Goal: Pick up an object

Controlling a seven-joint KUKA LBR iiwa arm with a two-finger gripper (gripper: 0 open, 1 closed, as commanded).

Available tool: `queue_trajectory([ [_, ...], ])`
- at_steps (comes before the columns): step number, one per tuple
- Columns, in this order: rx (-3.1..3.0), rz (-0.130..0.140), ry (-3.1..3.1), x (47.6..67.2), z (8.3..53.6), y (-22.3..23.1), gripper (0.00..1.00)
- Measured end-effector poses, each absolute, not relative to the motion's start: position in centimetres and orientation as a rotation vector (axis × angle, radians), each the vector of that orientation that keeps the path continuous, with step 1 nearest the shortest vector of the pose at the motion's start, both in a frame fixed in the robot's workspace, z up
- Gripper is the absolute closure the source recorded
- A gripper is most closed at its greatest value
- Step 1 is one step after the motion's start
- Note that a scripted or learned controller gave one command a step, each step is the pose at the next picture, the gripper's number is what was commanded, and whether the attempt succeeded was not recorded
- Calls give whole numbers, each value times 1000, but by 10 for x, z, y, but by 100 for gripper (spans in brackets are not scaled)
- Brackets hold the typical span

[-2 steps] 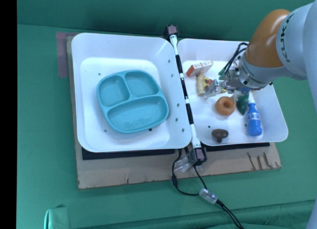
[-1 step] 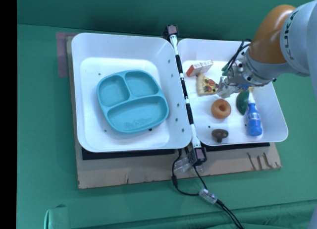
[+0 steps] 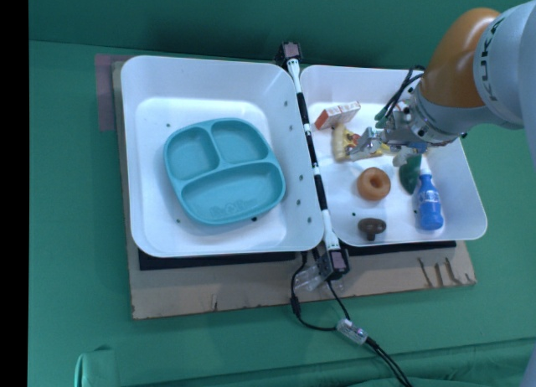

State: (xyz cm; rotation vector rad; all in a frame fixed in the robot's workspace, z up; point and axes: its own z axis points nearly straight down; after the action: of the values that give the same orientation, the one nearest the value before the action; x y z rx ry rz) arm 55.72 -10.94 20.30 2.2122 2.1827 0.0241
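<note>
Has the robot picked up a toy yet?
Not yet, by the look of it. Done: the arm has reached into the right bin, and its hand is low by the yellow toy. In hand: I can't see anything between its fingers. Left: grabbing and lifting one. The donut, blue bottle and brown piece lie on the bin floor.

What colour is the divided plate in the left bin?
Teal, a three-compartment plastic plate, seen best in the camera view.
</note>
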Motion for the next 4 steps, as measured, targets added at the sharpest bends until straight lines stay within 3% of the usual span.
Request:
queue_trajectory([
  [1, 2212, 31, 2169, 559, 216, -112, 100],
  [2, 2212, 30, 2169, 559, 216, -112, 0],
  [3, 2213, 12, 2196, 570, 188, -103, 0],
  [4, 2212, 21, 2178, 573, 203, -106, 100],
])
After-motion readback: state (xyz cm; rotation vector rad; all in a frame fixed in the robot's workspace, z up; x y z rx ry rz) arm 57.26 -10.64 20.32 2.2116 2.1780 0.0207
